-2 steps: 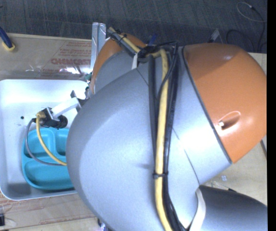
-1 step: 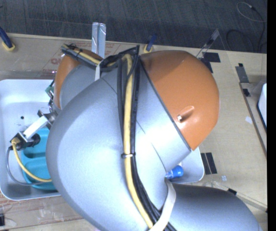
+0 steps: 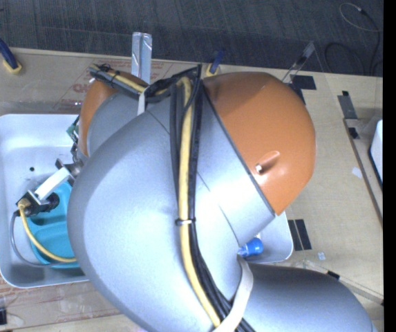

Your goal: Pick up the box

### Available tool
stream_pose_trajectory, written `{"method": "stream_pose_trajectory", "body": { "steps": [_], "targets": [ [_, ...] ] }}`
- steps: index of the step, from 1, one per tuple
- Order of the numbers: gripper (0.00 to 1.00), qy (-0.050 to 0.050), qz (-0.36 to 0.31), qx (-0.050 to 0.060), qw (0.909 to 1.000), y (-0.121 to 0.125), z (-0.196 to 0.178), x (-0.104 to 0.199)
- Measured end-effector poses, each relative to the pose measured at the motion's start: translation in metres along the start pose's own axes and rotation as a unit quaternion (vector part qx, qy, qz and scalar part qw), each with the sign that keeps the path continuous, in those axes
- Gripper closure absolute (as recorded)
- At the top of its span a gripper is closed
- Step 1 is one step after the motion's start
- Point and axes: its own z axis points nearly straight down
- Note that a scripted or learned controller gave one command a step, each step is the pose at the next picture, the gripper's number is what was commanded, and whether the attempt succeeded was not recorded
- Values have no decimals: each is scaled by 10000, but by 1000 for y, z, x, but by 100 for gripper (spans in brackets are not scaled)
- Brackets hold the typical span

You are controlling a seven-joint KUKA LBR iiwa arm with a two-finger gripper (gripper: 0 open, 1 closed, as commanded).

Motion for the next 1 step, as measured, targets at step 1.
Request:
{"method": "stream_pose_trajectory", "body": {
  "steps": [1],
  "targets": [
    [100,-26,-51,28,10000,-4,-9,0]
  ]
}}
